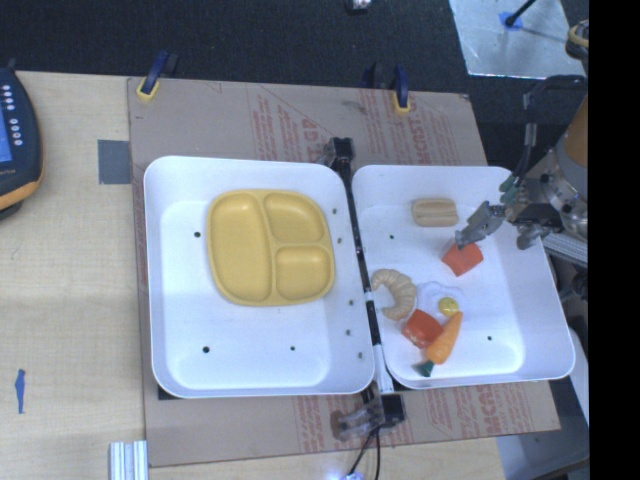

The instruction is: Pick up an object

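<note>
Over the right bin (520,298), the gripper (500,220) reaches in from the right wall, its jaws spread and pinching nothing. One finger points down at the red block (463,259), which lies just below it, a likely target. The bread piece (434,212) sits apart, near the far wall. Croissant (396,292), red pepper (421,327) and carrot (445,338) crowd the near-left corner, so the block offers freer room. The left bin (175,338) holds a yellow tray (268,245).

Two bins (160,268) (540,298); one yellow tray (270,246); six food toys (434,212) (462,259) (397,290) (421,326) (446,338) (448,306); three clamps (152,78) (401,93) (341,151).
</note>
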